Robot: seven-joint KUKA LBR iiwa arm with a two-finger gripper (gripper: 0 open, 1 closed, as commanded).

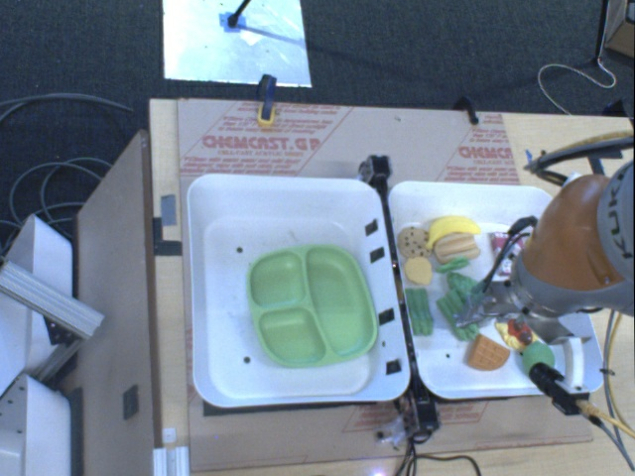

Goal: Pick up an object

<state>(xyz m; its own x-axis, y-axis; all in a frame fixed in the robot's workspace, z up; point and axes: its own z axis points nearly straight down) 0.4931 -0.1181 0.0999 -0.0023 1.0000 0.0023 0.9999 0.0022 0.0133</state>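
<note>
smooth green plastic tray in glossy white plastic bin; matt brown cardboard sheet beneath.

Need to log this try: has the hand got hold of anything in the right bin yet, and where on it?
Cannot be told. The hand is down among the green toy pieces in the right bin, but whether any piece is gripped is too blurred to see.

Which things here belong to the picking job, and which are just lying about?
Job:
gripper
green toy pieces
yellow banana
cookie
orange wedge
right bin

Lying about:
green divided tray
left bin
yellow clamp
</note>
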